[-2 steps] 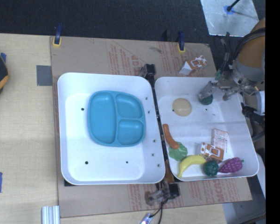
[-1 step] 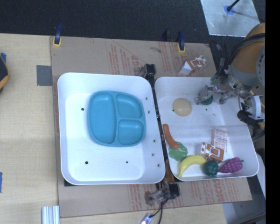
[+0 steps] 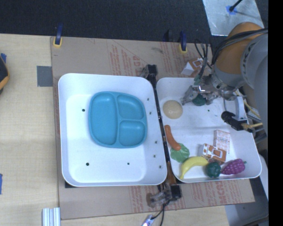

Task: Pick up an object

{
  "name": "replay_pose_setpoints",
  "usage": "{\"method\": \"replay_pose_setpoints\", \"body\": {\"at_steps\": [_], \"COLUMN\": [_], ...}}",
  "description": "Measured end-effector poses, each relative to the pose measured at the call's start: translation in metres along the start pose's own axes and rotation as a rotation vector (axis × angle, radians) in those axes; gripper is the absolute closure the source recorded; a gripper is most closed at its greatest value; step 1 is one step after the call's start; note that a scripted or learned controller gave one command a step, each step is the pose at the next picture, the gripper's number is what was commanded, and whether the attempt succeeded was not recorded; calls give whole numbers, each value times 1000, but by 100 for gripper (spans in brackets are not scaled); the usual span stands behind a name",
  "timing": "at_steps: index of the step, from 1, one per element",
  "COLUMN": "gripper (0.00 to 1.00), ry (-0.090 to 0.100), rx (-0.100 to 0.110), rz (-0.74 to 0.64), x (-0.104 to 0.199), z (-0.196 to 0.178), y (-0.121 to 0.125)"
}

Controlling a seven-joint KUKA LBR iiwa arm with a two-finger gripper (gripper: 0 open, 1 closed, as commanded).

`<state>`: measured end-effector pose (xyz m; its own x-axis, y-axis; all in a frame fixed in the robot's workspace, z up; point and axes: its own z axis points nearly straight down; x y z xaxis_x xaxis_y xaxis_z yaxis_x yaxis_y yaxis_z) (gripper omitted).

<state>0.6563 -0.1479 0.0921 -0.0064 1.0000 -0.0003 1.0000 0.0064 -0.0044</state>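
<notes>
Nearest the camera, along the right bin's near edge, lay a curved yellow plastic banana (image 3: pixel 193 165), a dark green round toy vegetable (image 3: pixel 213 169) and a purple toy grape bunch (image 3: pixel 233 166). Going left to right: the left shallow white bin (image 3: pixel 73 173) held a light blue divided plastic plate (image 3: pixel 117 119); the right shallow white bin (image 3: pixel 203 121) held an orange toy carrot with a green leafy end (image 3: pixel 173 142), a pale beige round ball (image 3: pixel 172 109) and two small printed snack packets (image 3: pixel 217 147).

The tool (image 3: pixel 194 97) hung low over the right bin's far part — just right of the beige ball, touching nothing I could make out. How wide it stood I could not tell.

By my judgement the step in hand was the approach — no object had been chosen and gripped yet. The next move called for centring over one thing, likely the ball, then descending squarely.
</notes>
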Motion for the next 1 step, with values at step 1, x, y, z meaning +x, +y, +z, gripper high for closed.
{"method": "replay_pose_setpoints", "body": {"at_steps": [1], "gripper": [0], "ry": [0], "rx": [-3], "rz": [4], "x": [-41], "z": [0], "y": [0]}}
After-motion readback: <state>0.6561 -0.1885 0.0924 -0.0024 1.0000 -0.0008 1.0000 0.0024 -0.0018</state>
